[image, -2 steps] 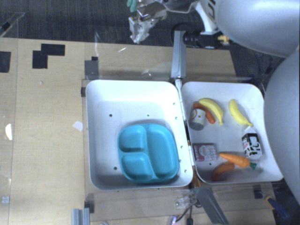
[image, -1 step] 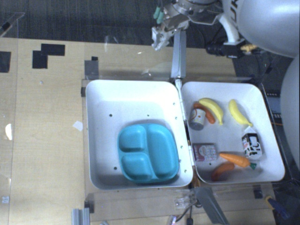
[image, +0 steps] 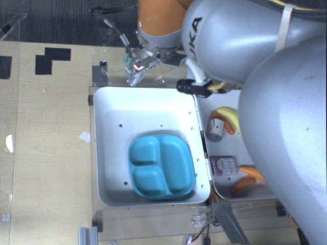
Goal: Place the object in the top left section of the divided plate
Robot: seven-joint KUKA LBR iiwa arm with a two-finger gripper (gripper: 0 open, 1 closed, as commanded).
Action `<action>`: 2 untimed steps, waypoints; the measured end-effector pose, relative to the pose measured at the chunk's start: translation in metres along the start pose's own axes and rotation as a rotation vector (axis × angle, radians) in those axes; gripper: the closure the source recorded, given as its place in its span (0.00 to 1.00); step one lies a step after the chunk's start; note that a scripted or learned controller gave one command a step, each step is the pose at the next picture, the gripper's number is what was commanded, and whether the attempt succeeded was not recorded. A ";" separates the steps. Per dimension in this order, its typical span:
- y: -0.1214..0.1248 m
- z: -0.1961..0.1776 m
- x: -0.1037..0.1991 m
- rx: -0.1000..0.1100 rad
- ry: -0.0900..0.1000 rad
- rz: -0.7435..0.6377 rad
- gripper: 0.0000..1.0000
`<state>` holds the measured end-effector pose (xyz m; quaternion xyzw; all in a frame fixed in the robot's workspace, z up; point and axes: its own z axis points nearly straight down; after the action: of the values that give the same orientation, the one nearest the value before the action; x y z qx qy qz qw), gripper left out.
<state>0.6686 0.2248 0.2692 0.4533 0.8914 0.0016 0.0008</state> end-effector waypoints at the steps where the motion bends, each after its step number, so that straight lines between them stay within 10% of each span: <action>1: -0.020 -0.067 -0.019 -0.003 -0.002 0.245 1.00; 2: -0.058 -0.007 0.044 0.002 0.000 0.556 1.00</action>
<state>0.5958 0.2263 0.2757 0.6805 0.7328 0.0008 -0.0001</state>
